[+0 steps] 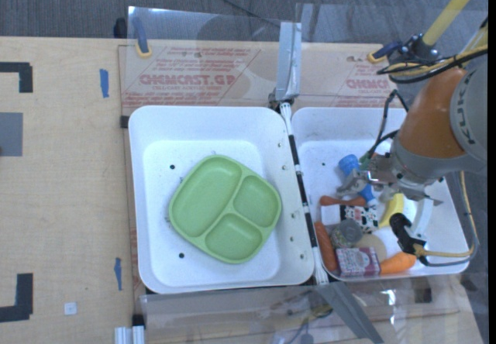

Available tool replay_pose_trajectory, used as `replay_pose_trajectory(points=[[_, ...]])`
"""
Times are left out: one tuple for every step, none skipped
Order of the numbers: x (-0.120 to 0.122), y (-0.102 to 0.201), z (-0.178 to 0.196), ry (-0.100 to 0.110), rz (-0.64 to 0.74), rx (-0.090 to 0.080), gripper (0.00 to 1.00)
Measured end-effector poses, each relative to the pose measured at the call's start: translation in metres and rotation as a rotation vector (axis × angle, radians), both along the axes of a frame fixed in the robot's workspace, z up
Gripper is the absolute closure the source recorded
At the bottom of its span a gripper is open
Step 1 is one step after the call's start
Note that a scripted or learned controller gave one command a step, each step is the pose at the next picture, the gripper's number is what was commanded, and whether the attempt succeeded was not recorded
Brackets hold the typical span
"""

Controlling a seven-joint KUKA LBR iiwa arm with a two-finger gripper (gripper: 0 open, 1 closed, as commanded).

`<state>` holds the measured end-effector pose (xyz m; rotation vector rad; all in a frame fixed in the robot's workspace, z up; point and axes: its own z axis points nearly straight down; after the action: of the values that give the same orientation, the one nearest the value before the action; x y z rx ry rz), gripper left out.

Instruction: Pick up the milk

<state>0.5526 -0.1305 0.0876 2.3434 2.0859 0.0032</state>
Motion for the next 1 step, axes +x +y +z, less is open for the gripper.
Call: replay_pose_trajectory(points=[[-0.0501, -0.0127, 0.0004, -0.004, 0.18, -0.001, 0.0]])
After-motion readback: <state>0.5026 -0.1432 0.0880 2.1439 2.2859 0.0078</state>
